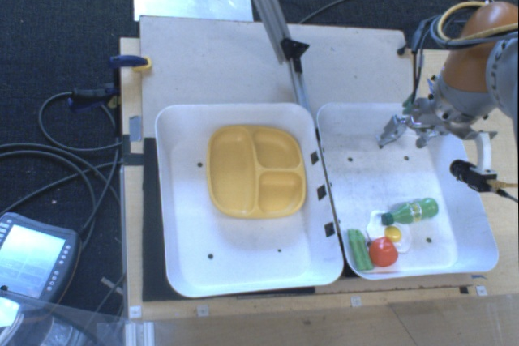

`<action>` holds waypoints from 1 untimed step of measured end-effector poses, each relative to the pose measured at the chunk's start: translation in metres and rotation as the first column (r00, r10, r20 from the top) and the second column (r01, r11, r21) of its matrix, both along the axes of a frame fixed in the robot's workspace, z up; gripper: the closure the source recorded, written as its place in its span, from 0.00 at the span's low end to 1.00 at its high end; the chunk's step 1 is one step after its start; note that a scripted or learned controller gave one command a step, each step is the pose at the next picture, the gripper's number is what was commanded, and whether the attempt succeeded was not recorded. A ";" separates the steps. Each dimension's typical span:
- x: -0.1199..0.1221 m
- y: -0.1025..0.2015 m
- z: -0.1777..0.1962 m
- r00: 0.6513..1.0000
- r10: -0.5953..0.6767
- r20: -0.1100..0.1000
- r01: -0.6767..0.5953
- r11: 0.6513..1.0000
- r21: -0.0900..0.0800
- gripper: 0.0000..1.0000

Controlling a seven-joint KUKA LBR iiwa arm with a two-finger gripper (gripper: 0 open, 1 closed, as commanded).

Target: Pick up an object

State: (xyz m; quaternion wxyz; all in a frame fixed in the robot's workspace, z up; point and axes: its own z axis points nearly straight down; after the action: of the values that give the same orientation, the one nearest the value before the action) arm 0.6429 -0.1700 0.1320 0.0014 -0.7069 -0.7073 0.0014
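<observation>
The pickable things lay bunched at the near end of the right shallow white plastic bin (454,259): a small green plastic bottle with a yellow label (412,211) lying on its side, a toy fried egg with a yellow yolk (392,234) just below it, a round red toy tomato (383,253) touching the egg, and a flat green pod-shaped piece (358,249) beside the tomato against the bin's inner wall. Because they crowded one another, the best approach was probably to take the bottle, which lay at the outer edge of the cluster, and to close across its narrow width rather than along its length. Descending straight down would help avoid nudging the egg.

The pincer (411,132) hung over the far end of that same bin, well apart from the cluster, with its two fingers spread and nothing between them. The grey arm with its orange band (474,44) reached in from the right, its wrist bent down towards the bin floor. A yellow divided plastic plate (255,171) sat in the left white bin (182,255).
</observation>
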 end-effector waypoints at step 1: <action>0.000 0.000 -0.044 1.000 0.000 0.001 0.000 1.000 0.000 0.00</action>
State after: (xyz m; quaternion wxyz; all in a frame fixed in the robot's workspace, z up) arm 0.6426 -0.1697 0.0885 0.0009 -0.7070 -0.7072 0.0009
